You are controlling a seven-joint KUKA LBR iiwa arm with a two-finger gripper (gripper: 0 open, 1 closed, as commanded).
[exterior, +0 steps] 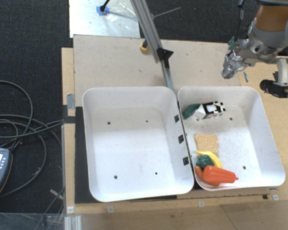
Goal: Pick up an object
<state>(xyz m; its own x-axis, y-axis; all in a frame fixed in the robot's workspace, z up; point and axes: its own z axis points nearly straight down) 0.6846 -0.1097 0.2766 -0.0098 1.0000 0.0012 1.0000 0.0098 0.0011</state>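
We see the gripper (230, 66) hovering beyond the right bin's (266, 128) far edge; whether it is open, we cannot tell. The orange carrot (218, 175) (beside a yellow piece (210, 157)) lies well apart, near that bin's near-left corner.

An orange carrot (220, 175) lies flat at the right bin's (264, 128) near edge, beside a yellow banana (210, 157).

Illumination was bright and even, with soft shadows. Glare appeared on the reflective sheet (105, 11) at the upper left of the frame. Focus was slightly soft throughout.
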